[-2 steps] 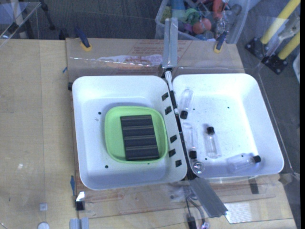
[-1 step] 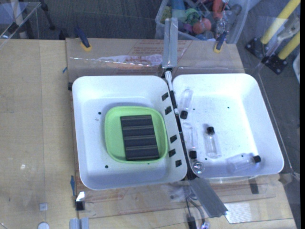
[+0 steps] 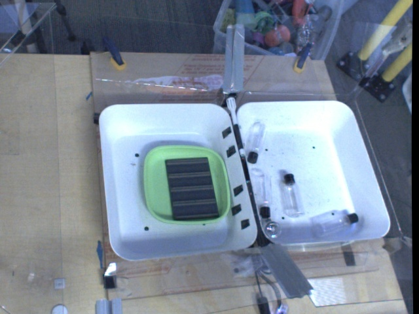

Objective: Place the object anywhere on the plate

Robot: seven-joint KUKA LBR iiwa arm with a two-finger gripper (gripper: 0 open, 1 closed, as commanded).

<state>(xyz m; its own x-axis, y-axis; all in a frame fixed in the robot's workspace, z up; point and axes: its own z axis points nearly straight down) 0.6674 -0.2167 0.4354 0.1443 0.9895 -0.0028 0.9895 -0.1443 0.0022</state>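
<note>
A light green square plate (image 3: 152, 175) lies in the left white bin (image 3: 121, 133), slightly toward its front. A dark grey ribbed rectangular block (image 3: 191, 188) rests flat on the plate, covering its middle, with its long side running front to back. The block stays inside the plate's rim.
The right white bin (image 3: 327, 126) holds several clear vials with black caps, among them one near the divider (image 3: 254, 137), one in the middle (image 3: 290, 193) and one at the front right (image 3: 334, 223). A clear tub of colourful toys (image 3: 281, 12) stands behind the bench.
</note>
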